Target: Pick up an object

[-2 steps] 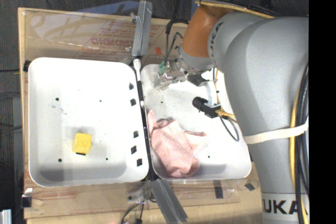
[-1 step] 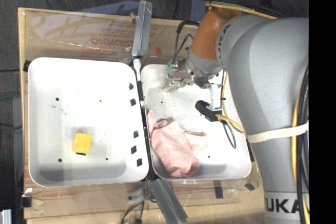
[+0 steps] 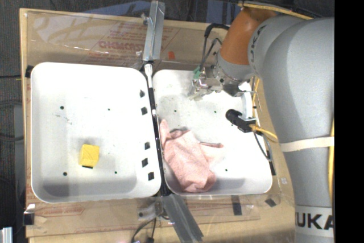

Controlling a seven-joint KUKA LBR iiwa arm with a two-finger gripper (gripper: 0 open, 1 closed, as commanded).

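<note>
Pink cloth (image 3: 187,162) lay crumpled at the right bin's (image 3: 256,179) near-left corner, yellow block (image 3: 89,155) sat in the left bin (image 3: 51,94), my tool (image 3: 200,83) hovered over the right bin's far end, grip state I could not tell.

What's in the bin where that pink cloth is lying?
The right bin holds the crumpled pink cloth, with the gripper at its far end. Anything beneath the cloth is covered.
</note>
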